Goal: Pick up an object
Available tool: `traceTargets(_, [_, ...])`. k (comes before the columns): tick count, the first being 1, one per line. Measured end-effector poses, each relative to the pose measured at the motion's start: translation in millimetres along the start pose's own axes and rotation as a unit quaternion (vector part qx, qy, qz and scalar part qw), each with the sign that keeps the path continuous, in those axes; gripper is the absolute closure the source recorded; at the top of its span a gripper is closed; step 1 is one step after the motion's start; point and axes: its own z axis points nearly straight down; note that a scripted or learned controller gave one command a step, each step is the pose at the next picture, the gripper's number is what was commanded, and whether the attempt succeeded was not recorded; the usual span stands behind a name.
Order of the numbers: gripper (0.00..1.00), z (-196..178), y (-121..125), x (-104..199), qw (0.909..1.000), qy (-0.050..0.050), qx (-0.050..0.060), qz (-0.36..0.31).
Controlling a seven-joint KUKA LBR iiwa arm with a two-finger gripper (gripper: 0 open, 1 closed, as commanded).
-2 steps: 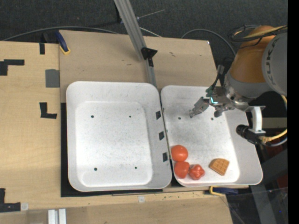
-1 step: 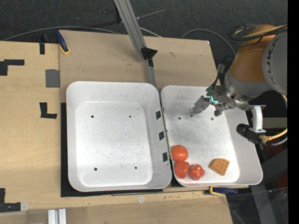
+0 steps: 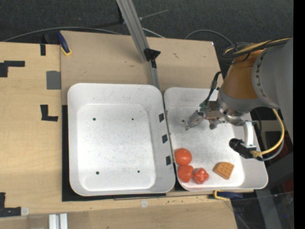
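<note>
Nothing picked up yet. The gripper (image 3: pixel 189 124) hangs with fingers spread and bare above the right bin (image 3: pixel 190 99); red tomatoes (image 3: pixel 183 156) and a cracker (image 3: pixel 223 170) lie near that bin's front edge.

Three fruits (image 3: pixel 190 167) and a cracker (image 3: pixel 224 170) along the right bin's (image 3: pixel 255 180) near edge, left to right.

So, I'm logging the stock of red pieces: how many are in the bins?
3, all in the right bin near its front left corner: one by the divider, one just below it, one beside that. The arm may hide others.
</note>
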Motion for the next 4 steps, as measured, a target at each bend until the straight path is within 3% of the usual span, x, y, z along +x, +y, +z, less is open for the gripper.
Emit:
traceTargets(1, [0.00,46.8,0.0,0.2,1.0000,-0.001,-0.003,0.000])
traceTargets(2, [1.00,34.7,0.4,1.5,1.0000,0.000,-0.003,-0.001])
traceTargets(4, [1.00,-79.5,-0.2,17.9,1.0000,0.000,-0.006,-0.001])
